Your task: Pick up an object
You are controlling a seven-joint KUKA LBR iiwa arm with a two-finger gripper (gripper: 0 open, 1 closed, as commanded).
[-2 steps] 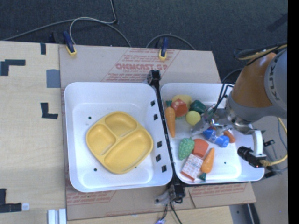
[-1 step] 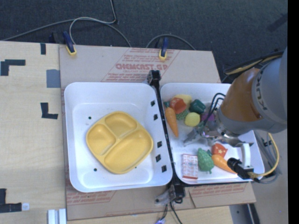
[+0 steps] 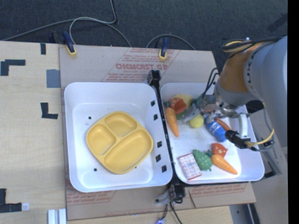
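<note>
1. The counter (image 3: pixel 28 139) carries two white bins side by side on a cardboard sheet (image 3: pixel 135 64); the left bin (image 3: pixel 74 125) lies at 9 o'clock of the right bin (image 3: pixel 247 171).
2. A yellow divided plate (image 3: pixel 119 142) sits in the middle of the left bin, tilted across it.
3. The arm (image 3: pixel 254 73) enters from 3 o'clock, and its end effector (image 3: pixel 212 108) is down in the right bin's upper half, among the toys.
4. I cannot tell how the end effector stands, as the wrist covers it from above.
5. A blue bottle (image 3: pixel 216 129) lies just at 6 o'clock of the end effector, slanted, touching or nearly touching it.
6. A small yellow fruit (image 3: pixel 197 122) sits at 9 o'clock of the bottle, close by.
7. A long carrot (image 3: pixel 171 121) lies along the bin's left wall, at 9 o'clock of the fruit.
8. A red and yellow cluster (image 3: pixel 180 102) sits at 12 o'clock of that carrot, near the top left corner.
9. Toward 6 o'clock in the bin lie a red-patterned card (image 3: pixel 189 165), a green vegetable (image 3: pixel 202 160), a red piece (image 3: pixel 218 149) and a second carrot (image 3: pixel 224 164), all close together.
10. Two clamps (image 3: pixel 70 45) hold the cardboard's far edge at 12 o'clock.
</note>
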